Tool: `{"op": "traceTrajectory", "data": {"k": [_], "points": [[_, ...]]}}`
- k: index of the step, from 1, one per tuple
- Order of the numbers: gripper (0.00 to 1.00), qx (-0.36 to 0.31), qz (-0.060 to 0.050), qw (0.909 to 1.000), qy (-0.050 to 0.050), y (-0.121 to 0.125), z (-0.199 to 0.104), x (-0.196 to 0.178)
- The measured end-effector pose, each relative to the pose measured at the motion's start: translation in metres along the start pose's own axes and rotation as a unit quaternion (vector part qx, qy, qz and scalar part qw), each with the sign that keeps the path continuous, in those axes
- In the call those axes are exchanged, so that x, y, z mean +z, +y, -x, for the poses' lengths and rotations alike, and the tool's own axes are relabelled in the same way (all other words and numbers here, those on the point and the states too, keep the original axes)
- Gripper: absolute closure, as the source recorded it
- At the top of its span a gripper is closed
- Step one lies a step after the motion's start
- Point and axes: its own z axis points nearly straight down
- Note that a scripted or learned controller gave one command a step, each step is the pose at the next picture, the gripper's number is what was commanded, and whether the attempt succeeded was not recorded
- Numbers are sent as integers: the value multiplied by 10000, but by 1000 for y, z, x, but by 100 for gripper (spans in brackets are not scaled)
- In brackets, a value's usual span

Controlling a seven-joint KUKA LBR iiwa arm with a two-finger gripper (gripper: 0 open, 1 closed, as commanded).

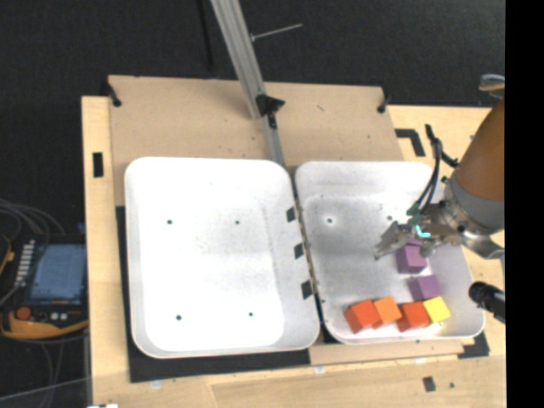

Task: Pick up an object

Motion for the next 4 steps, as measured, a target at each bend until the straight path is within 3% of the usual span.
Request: {"op": "traceTrajectory", "data": {"k": [1, 3, 4], "points": [[0, 18, 25, 10000, -5, 1, 0, -2], [0, 26, -16, 10000, -12, 1, -5, 122], [0, 32, 24, 10000, -18, 2, -3, 145]]}}
